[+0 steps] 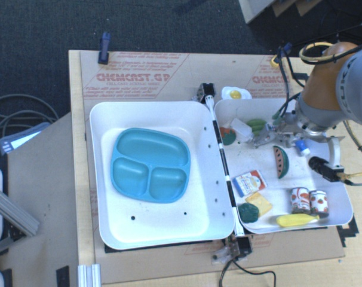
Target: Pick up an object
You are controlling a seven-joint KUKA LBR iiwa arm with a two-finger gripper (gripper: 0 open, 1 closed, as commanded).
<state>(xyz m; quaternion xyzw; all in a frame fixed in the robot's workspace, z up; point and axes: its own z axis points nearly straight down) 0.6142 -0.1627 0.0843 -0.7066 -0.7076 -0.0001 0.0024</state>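
Camera view, looking down at a slant on a table (139, 70) carrying two shallow white bins side by side. The left bin (103, 160) holds a blue divided tray (150, 165). The right bin (342, 211) holds small toy foods. The grey arm with its orange band reaches in from three o'clock; its pincer (266, 135) hangs low over the bin's eleven o'clock area, and whether it is open or closed cannot be told.

The nearest likely pick is a watermelon slice (281, 161), just toward five o'clock of the pincer — probably light, stiff plastic, smooth and a little slippery, best pinched across its thin flat faces. A yellow banana (297, 220) lies at the bin's six o'clock edge, beside two small cans (309, 200) — rounder, likelier to roll.
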